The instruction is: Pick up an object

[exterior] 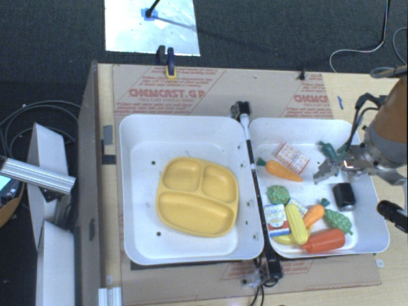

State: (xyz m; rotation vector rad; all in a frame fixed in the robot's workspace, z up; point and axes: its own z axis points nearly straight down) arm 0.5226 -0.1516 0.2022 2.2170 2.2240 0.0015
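one orange plastic carrot [280,169] lies apart in the right shallow white bin [319,137]; the gripper [327,170], whose grip state cannot be told, should centre over it.

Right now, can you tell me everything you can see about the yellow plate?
The yellow plate looks like smooth, shiny plastic with rounded corners. It has three sunken sections: two small ones on the far side and one long one on the near side. It lies flat, right way up and turned a little askew, in the middle of the white bin on the view's left. It rests on the bin's floor, and no food is in it.
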